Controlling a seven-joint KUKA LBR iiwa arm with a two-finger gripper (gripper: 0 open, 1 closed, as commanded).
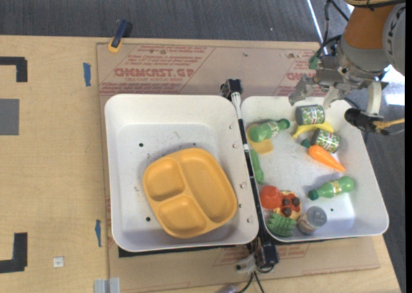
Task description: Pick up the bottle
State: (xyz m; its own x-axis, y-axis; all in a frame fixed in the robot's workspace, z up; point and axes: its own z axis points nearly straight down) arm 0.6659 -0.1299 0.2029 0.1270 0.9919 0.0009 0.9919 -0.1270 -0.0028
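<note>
Green bottle point(267, 130), white-labelled, lies on its side at the right bin's point(370, 189) far left; a second bottle point(332, 189) lies near right | tool point(320, 96) hovers above the far rim, fingers spread, pinching nothing | I judge the step approach; next I must descend over one bottle and close.

Arm point(376, 8) entering from upper right, grey, with orange band above the wrist. Wrist angled down and leftward. Gripper point(315, 96) low at the end of the wrist, two pale fingers point(300, 91) spread apart and pointing down, nothing between them. Black cables looped around the wrist housing.
</note>
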